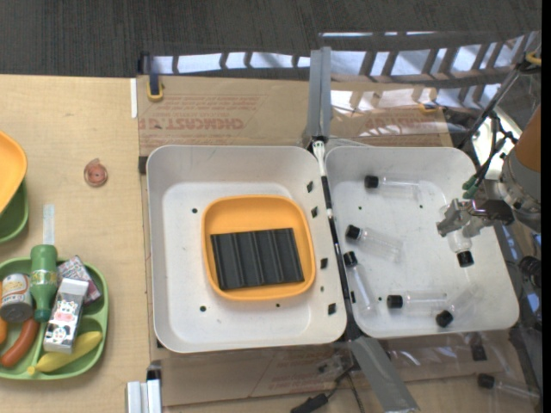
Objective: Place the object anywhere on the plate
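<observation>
One dark ribbed object (pixel 257 258) already lies on the one orange plate (pixel 217 222) in left bin (pixel 172 231), approx. five clear black-capped tubes (pixel 392 184) sit in right bin (pixel 413 157), gripper (pixel 465 218) above right bin's right side, finger gap can't tell.

A green tray (pixel 102 325) sat at the front left corner of the worktop. On it stood a green bottle (pixel 43 278) next to a small can (pixel 14 291). A white box (pixel 62 317), a red sausage (pixel 19 342) and a yellow banana (pixel 69 353) lay there too. An orange bowl (pixel 9 175) sat at the left edge. A little pink round thing (pixel 96 173) lay alone near it. A brown cardboard sheet (pixel 224 119) lay flat along the back edge.
</observation>
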You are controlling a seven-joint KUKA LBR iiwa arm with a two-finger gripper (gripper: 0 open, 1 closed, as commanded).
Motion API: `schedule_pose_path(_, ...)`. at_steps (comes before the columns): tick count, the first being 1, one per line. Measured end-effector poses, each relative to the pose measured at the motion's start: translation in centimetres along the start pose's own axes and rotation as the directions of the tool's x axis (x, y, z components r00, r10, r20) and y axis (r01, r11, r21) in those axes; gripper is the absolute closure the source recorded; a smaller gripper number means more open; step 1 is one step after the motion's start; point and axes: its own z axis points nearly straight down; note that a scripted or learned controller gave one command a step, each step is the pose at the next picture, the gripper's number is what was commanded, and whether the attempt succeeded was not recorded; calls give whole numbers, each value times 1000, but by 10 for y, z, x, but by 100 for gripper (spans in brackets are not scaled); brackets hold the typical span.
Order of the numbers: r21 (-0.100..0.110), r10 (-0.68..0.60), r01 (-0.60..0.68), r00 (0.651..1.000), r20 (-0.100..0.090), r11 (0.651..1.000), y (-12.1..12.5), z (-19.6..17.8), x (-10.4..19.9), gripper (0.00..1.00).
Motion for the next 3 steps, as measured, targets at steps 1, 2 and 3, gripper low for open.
schedule_pose_path(1, 1, -121, 121, 993, 1, 993, 89, 16, -57, 100)
schedule_pose_path(2, -1, -105, 105, 994, 2, 994, 155, -58, -61, 100)
schedule_pose_path(3, -1, -285, 285, 958, 2, 958, 156, -172, -60, 100)
